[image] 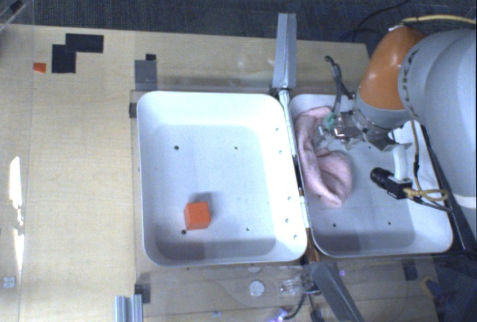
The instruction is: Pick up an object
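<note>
No legible txt, labels or nos. anywhere on bench.

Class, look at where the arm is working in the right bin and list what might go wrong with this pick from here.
1. The pink cloth is soft and crumpled, so it may slip or only partly lift.
2. The cloth lies against the wall between the bins, so the gripper might bump that wall of the right bin.
3. The orange block sits far off in the left bin, so a failed try leaves no easy alternative nearby.
</note>
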`<state>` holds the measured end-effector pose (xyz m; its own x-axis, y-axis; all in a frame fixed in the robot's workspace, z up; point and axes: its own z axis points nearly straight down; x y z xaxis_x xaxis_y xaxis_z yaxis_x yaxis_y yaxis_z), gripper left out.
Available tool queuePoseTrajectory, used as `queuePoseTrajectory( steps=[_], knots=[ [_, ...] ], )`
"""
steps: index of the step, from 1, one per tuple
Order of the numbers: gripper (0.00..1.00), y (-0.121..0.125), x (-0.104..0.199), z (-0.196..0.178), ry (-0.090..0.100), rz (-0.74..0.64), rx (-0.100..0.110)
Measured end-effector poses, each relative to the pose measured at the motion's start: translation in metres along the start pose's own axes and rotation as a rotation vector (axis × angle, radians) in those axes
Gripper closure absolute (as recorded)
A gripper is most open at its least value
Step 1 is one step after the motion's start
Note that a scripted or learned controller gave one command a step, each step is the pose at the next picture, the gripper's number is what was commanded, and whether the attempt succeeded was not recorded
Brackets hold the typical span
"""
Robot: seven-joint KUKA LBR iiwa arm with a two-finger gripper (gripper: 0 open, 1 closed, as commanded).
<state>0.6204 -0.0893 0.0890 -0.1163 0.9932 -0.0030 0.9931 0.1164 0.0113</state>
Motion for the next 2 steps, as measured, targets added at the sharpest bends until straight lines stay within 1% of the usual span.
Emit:
queuePoseTrajectory(
  steps=[1, 2],
  knots=[
    [0.00, -0.058, 0.003, -0.002, -0.001, -0.144, -0.003],
    [0.00, -0.042, -0.020, -0.022, 0.001, -0.270, 0.004]
  ],
)
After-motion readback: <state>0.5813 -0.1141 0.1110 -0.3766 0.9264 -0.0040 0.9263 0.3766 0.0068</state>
